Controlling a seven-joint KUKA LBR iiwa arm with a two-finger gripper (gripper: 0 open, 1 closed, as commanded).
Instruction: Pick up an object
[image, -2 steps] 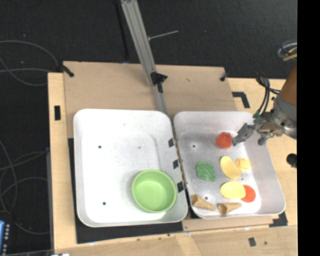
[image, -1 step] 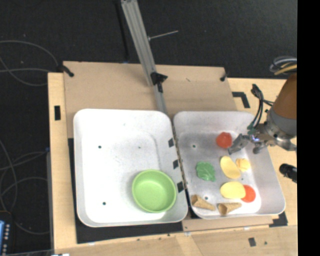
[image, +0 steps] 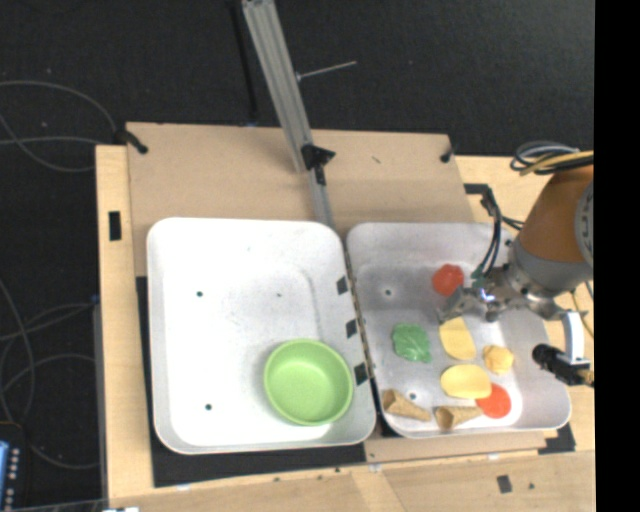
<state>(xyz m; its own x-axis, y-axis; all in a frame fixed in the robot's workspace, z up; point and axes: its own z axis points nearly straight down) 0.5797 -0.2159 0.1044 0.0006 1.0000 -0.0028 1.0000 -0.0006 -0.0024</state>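
Observation:
The right bin (image: 400, 250) holds several small items: a red piece (image: 447, 278), a green leafy piece (image: 410, 342), a pale yellow piece (image: 457, 341), a small yellow piece (image: 498, 357), a larger yellow piece (image: 465, 380), an orange-red piece (image: 494, 402) and two tan wedges (image: 403, 405). My gripper (image: 469, 300) reaches in from the right and hangs low over this bin. It sits just right of and below the red piece and just above the pale yellow piece. Nothing visibly hangs from it.
A light green bowl (image: 308, 381) stands near the front right corner of the left bin (image: 220, 270). A metal post (image: 285, 95) rises behind the bins. The arm's orange band (image: 555, 215) is over the right bin's far right edge.

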